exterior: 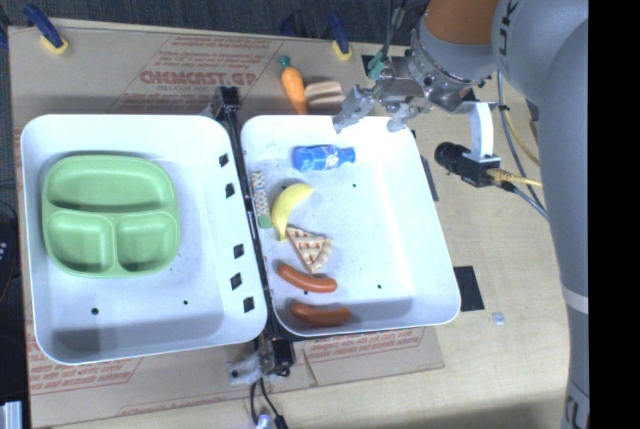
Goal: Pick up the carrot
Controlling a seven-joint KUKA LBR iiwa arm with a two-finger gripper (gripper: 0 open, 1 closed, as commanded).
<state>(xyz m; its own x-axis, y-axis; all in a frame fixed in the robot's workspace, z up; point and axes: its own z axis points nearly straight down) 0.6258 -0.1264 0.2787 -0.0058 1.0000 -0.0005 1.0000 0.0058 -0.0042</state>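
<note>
Behind the right bin's [432,247] far rim, carrot [292,87] lying on the cardboard beside a bread roll [323,94], claw [372,113] fingers apart and holding nothing, over the bin's far edge, near the blue bottle [322,158].

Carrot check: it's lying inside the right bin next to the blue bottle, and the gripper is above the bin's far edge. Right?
Not quite. The camera view shows the carrot outside the right bin, on the cardboard beyond its far rim, beside a bun-like piece. The blue bottle lies inside. The gripper is above the far edge, as you said.
</note>
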